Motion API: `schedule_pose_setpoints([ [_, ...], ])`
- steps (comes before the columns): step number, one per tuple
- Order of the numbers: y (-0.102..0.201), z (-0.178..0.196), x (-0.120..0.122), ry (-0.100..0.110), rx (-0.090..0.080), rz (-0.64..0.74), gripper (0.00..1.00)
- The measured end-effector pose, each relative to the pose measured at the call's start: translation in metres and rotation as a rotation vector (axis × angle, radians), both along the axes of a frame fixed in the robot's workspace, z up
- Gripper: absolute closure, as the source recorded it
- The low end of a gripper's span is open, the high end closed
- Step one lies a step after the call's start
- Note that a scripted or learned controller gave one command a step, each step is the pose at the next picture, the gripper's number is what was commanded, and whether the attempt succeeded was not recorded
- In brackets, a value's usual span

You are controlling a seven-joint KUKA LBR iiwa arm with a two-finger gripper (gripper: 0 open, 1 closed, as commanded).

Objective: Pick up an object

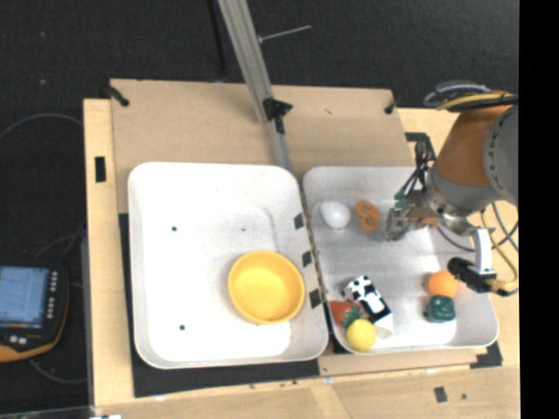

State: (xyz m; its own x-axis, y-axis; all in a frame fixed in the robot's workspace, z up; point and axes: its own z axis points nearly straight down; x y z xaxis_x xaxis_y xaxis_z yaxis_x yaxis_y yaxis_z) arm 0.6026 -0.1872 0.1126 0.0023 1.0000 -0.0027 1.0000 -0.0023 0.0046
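You're looking down on the bench [218, 120] w/ two white bins side by side. The arm [472, 160] is reaching in from the right, and its claw [400, 227] is hanging low over the upper part of the right bin [410, 269], just right of an orange ring [369, 216]. Whether the claw is wide or narrow, you can't tell from this angle; nothing is showing between its tips.

Candidate objects are all sitting in the right bin:
- White egg-shaped item [334, 214], upper left, next to the orange ring.
- Orange ball [443, 284] and a green object [439, 309], near the right wall, close together.
- Black-and-white patterned block [368, 297], a red item [341, 312] and a yellow ball [361, 333], clustered at the lower left corner.

The left bin [192, 234] is carrying a yellow bowl [265, 286], upright, at its lower right. A handheld pendant [31, 311] is lying off the bench, far left.
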Motion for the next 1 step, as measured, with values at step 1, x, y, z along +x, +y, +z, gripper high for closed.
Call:
schedule_pose_setpoints([
  [1, -0.0037, 0.0437, 0.0006, -0.001, 0.001, -0.001, 1.0],
])
